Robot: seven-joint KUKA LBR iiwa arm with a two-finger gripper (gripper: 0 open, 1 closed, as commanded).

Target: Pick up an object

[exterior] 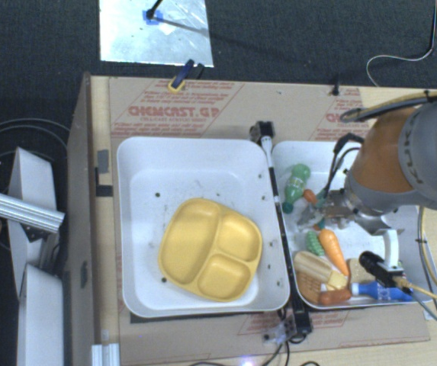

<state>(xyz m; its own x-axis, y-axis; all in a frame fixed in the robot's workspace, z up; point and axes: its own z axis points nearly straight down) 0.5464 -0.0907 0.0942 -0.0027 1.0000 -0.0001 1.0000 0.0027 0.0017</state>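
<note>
1. i see a pile of toy food in the right bin (310, 152): an orange carrot (332, 251), a green bottle (294, 183), a bread piece (313, 266) and a blue-handled tool (378, 290) near its front edge.
2. my gripper (317, 213) sits low over that pile, just above the carrot; whether it grips anything, i cannot tell.
3. the left bin (138, 204) carries a yellow divided tray (210, 248).
4. the arm (401, 158) comes in from the right.

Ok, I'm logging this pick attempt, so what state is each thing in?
yellow tray: flat, right way up, in left bin
green bottle: lying in right bin
carrot: lying, untouched
bread: lying near front
gripper: low over the toys
</note>
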